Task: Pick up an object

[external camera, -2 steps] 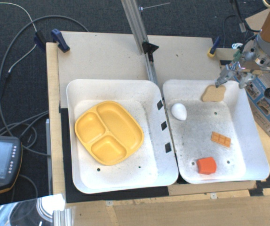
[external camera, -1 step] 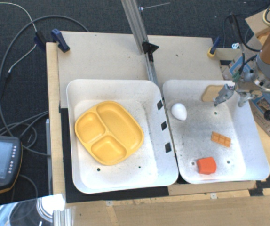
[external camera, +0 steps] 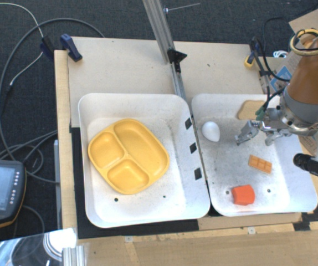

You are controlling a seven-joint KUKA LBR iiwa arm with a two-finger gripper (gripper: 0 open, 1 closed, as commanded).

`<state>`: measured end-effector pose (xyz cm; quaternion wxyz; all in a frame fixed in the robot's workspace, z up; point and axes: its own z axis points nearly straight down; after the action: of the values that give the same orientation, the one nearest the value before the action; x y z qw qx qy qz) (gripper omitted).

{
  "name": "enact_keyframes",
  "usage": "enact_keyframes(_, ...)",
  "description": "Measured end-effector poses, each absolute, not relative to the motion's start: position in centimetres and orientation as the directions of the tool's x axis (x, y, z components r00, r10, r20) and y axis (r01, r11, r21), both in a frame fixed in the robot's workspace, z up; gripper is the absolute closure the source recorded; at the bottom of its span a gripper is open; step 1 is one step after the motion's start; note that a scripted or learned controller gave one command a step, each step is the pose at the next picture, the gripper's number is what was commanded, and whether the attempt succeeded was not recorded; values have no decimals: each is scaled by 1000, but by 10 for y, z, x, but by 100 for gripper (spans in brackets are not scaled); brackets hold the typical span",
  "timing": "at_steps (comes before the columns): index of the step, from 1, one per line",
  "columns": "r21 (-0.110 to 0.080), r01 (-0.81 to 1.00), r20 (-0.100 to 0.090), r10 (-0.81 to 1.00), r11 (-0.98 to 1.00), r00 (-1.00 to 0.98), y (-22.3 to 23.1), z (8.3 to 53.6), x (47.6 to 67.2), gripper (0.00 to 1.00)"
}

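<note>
Here we are over the desk [external camera: 120, 65], two white bins side by side, and the pick has not been made yet as far as this view lets me judge. The left bin [external camera: 87, 115] carries a yellow divided plate [external camera: 128, 155], sitting flat and well away from the action. All the interest is in the right bin [external camera: 292, 204], where three candidates lie loose on the floor of it: a white egg-shaped object [external camera: 211, 131] near the bin's left wall, a small orange waffle-like piece [external camera: 260, 163] further right, and an orange-red block [external camera: 243, 195] toward the near edge. None of them is lifted; each rests on the bin floor, apart from the others. The arm comes in from the right, its orange band above the wrist, and the end effector [external camera: 257, 132] hangs over the upper middle of the right bin, between the egg-shaped object and the waffle-like piece, touching neither by the look of it. Its two fingers [external camera: 245, 134] stand spread apart, open, with only bare bin floor between them, so it has hold of nothing. So the whole task is left: choose one object, come down around it, close, and raise it clear. My judgement is that the waffle-like piece and the egg-shaped object are the nearest targets, the block being a longer reach toward the front.
</note>
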<state>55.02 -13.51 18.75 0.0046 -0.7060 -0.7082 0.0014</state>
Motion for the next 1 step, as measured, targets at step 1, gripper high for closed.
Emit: enact_keyframes(1, -7, 1000, 6, 1000, 6, -6, -55, 192, 494, 0)
